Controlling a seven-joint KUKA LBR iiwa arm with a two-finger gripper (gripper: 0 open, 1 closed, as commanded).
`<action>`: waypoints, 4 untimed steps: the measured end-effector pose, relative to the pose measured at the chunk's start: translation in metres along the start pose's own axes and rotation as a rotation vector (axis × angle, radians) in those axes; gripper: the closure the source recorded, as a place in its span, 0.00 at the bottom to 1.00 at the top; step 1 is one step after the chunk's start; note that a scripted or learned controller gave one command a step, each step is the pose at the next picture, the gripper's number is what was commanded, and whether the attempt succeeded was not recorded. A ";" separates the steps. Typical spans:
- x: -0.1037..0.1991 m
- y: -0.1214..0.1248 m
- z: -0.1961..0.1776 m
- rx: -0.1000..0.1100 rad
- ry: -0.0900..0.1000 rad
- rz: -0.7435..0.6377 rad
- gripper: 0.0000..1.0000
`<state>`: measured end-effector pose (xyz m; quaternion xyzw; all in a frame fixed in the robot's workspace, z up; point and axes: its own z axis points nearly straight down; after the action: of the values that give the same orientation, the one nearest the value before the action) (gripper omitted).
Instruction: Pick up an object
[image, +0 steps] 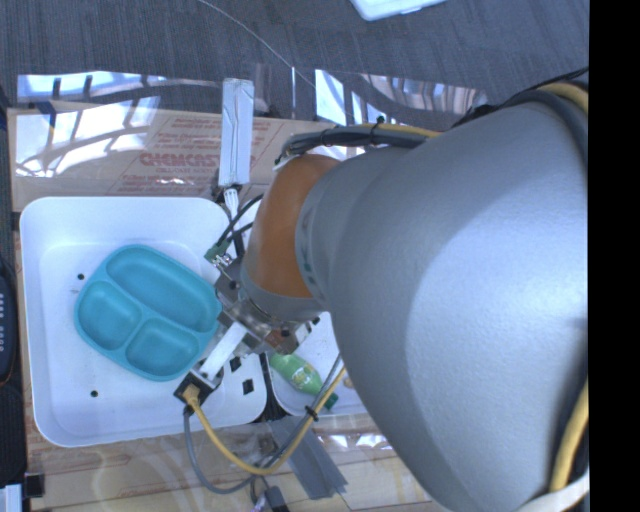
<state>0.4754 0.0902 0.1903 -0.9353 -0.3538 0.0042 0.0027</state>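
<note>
Blue plastic three-compartment plate (147, 311) lies in left white bin (60, 400). Small green object (297, 372) in right white bin (330, 340), under grey arm (450, 290). Gripper state: cannot tell.

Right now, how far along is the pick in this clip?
Done: the arm has reached in over the seam between the bins. In hand: nothing visibly; the tool is hidden beneath the wrist. Left: the grasp and lift. The blue divided plate lies flat in the left bin, and a green object sits under the arm.
</note>
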 end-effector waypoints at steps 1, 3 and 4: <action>-0.041 0.048 -0.001 -0.006 0.005 0.283 1.00; 0.009 -0.012 0.022 0.000 0.000 0.301 1.00; 0.066 -0.076 0.014 -0.004 0.004 0.191 1.00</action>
<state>0.4743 0.1910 0.1767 -0.9648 -0.2629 0.0018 0.0012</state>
